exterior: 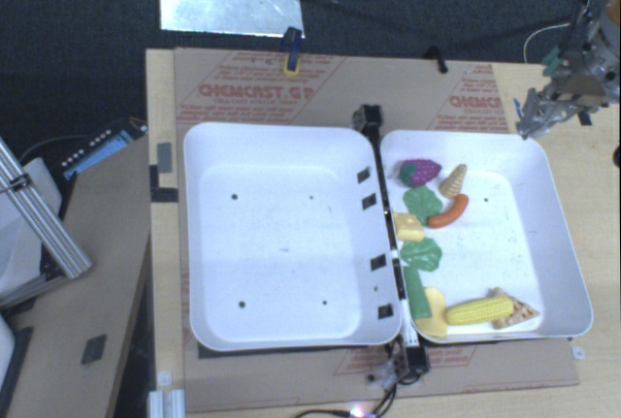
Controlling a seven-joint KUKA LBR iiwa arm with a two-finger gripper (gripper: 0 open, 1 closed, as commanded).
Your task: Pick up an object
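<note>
The things to be picked all lie in the right bin [555,212], crowded along its 9 o'clock wall and down to its 6 o'clock corner. At the top of the cluster sits one purple grape bunch [419,172], with one tan cone [453,179] just beside it at 3 o'clock. Below them lie a green leafy piece [422,203] and one orange sausage [448,212] touching its 3 o'clock edge, then a pale yellow block [408,228] against the divider. A second green leafy piece [421,254] follows, with one green stalk [416,293] running down from it toward 6 o'clock. At the bottom, one yellow corn cob [476,311] lies crosswise, a yellow curved piece [434,309] at its 9 o'clock end and a tan wedge [518,312] at its 3 o'clock end — ten toys in all, two of them leafy greens. The left bin [281,232] shows only its white floor with small dark dots. The gripper [537,118] hangs at 1 o'clock of the right bin, just outside the rim and above the bench, touching no toy; how far open it is I cannot tell — it is too blurred.
</note>
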